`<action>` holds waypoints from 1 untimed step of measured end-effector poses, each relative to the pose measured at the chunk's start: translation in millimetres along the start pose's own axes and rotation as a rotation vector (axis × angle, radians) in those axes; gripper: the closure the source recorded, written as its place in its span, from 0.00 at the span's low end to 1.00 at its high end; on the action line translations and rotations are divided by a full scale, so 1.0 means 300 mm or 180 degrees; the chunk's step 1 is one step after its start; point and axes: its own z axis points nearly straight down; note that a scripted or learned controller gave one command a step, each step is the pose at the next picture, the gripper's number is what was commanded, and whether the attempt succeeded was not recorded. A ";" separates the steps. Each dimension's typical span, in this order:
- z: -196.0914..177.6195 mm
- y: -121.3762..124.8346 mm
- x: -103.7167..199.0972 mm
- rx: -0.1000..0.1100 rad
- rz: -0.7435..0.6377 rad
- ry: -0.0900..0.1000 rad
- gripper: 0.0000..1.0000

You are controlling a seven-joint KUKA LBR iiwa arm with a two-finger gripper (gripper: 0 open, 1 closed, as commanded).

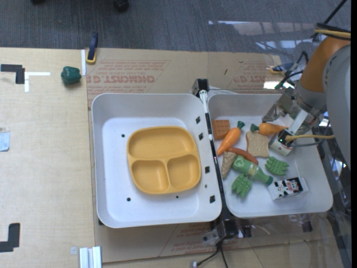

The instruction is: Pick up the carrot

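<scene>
Gripper [277, 119] sits low over the shallow white plastic bin [313, 190]. Whether it is spread or closed cannot be determined. A short orange toy carrot with green top [271, 129] lies directly beneath it, not visibly lifted. A longer orange toy carrot [228, 139] lies farther off. Assessment: gripper is at the carrot, grasp unconfirmed, lift outstanding.

Ok so two bins sit side by side on the table [44, 166]. The left bin [109, 149] has a divided plate [164, 159] right in its middle. The right bin [310, 167] holds the rest: a carrot [228, 140] along its left side, a cracker [221, 128] just behind that, and a bread slice [257, 144] to the carrot's right. A second carrot [271, 129] lies behind the bread, and a box [286, 187] sits near the front right corner. The tool [284, 121] hangs over the far right part, close to the second carrot.
</scene>
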 end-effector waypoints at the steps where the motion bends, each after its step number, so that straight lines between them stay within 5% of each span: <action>1: 0.003 -0.010 -0.046 0.0006 0.0997 -0.0003 0.00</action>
